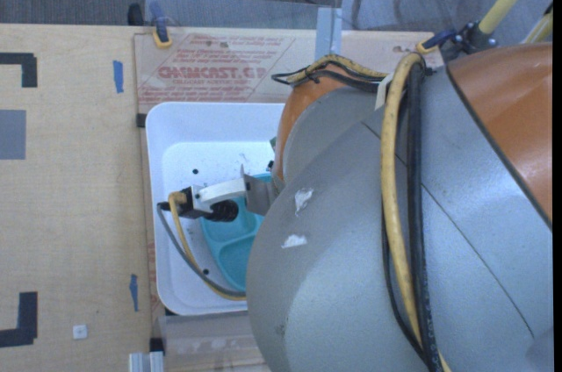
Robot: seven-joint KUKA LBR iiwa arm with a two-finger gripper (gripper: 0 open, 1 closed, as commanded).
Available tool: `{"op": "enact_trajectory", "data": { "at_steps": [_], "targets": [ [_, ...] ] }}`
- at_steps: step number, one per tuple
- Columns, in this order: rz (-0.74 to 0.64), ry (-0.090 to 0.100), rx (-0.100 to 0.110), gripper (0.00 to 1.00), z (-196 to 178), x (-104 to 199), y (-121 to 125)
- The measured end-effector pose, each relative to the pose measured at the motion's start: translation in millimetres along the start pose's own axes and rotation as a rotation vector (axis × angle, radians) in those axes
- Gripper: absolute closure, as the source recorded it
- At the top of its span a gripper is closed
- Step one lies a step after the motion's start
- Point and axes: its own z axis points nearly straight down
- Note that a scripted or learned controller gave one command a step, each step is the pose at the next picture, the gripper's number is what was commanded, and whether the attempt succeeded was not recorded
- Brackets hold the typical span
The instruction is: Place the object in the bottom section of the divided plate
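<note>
white bin (189,161), teal plate (230,261), grey arm (351,230)

Reaches in from the right with the grey arm (378,256) looming large and close beneath the camera. Shows an orange band (514,116) on the upper link and a second orange patch (294,111) nearer the wrist. Carries a yellow cable (391,186) along the grey casing. Points the gripper (257,191) down and leftward, mostly hidden under the arm's bulk.
</note>
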Motion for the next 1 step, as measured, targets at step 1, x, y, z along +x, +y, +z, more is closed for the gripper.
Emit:
{"op": "enact_trajectory", "data": {
  "at_steps": [1],
  "targets": [
    [-0.059,0.004,-0.003,1.00,-265.9,-18.0,102.1]
  ]
}}
